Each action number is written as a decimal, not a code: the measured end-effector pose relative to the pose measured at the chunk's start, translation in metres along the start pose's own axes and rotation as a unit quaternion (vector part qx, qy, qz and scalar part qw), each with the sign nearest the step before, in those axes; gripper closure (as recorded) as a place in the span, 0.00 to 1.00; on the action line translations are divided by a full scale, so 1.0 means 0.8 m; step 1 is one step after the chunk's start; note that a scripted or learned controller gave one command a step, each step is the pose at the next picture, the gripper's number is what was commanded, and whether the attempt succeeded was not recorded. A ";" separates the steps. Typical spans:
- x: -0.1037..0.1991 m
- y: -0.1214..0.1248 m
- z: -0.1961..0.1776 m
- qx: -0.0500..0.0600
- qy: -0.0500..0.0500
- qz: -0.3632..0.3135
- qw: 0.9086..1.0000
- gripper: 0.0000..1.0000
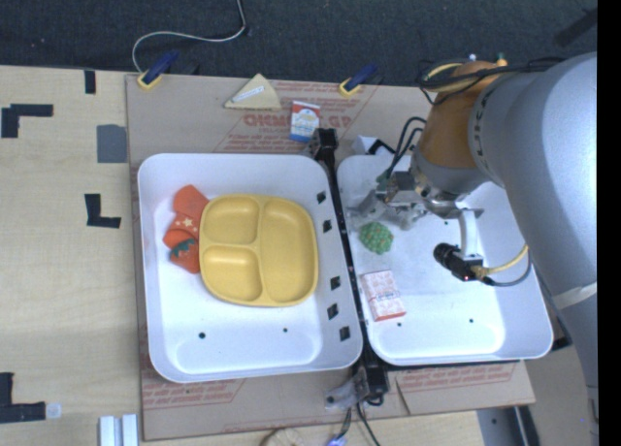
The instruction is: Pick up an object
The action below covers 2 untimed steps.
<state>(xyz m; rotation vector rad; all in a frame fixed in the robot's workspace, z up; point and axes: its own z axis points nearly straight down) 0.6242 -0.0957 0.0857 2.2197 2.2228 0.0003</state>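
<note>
Your fingers [388, 204] low in right bin [485, 337], spread unclear; green ball [376, 237] just below, card [382, 295] further down.

Divided plate [260, 248] in left bin [155, 240]; packet [382, 295] in right bin [485, 333].

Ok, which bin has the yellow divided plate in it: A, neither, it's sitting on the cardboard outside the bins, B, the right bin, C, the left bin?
C: the yellow divided plate lies inside the left bin, beside an orange item, while the right bin holds a green object and a small packet.
</note>
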 end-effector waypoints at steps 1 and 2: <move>-0.001 -0.013 0.000 -0.002 -0.001 0.000 1.000 0.00; 0.001 -0.019 -0.001 -0.002 -0.002 0.000 1.000 0.00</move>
